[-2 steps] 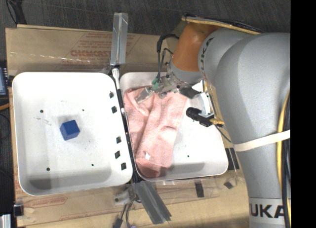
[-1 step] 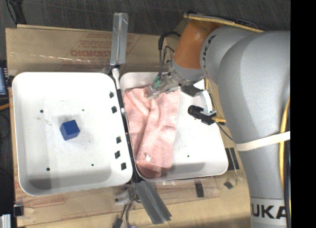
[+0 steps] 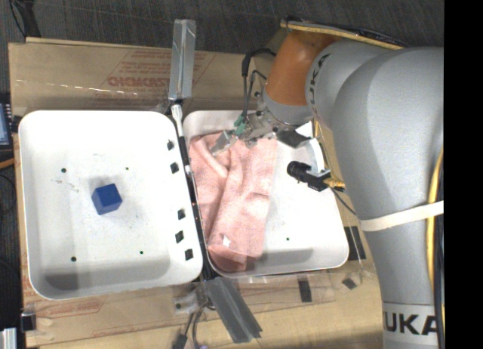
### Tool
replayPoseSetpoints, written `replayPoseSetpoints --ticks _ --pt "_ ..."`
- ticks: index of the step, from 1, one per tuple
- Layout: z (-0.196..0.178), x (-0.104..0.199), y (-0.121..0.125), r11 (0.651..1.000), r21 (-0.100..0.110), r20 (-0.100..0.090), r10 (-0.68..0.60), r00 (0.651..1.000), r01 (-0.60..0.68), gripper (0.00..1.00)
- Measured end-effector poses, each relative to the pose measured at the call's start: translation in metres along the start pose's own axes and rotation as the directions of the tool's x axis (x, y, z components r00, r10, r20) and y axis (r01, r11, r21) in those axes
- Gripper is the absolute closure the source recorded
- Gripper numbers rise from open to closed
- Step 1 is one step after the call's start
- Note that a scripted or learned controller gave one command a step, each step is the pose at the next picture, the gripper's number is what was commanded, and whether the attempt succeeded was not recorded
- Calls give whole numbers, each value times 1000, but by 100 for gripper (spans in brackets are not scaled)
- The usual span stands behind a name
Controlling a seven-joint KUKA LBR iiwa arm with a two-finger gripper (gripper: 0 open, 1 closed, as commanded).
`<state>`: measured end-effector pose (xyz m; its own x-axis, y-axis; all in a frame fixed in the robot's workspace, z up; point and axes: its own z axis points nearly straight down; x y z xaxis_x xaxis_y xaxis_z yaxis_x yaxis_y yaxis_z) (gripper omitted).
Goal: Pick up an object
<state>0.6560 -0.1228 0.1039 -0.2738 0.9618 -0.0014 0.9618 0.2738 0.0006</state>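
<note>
The gripper (image 3: 240, 131) sat low at the back of the right bin (image 3: 332, 242), on the pink towel (image 3: 238, 196), probably to pinch it, though its grip was unclear; 1 blue cube (image 3: 107, 198) lay in the left bin (image 3: 45, 189).

Soft, fuzzy pink cloth (image 3: 234, 196) lies rumpled in a smooth white plastic bin (image 3: 317, 253). The blue cube (image 3: 106, 198) looks matt. Brown cardboard (image 3: 90, 75) is dull; the arm (image 3: 385, 128) has a satin sheen.

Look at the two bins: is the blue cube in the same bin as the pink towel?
No, the blue cube lies in the left bin; the pink towel lies in the right bin.
</note>
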Motion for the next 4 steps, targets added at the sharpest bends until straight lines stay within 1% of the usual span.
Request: replayPoseSetpoints --ticks 1,2,3,4 --pt "12 14 -68 999 3 -3 -44 999 44 0" --pt "2 13 -67 999 3 -2 -48 999 48 100" --pt "2 14 -67 999 3 -2 -48 999 48 0" --pt "-8 14 -66 999 3 -2 -53 999 53 100"
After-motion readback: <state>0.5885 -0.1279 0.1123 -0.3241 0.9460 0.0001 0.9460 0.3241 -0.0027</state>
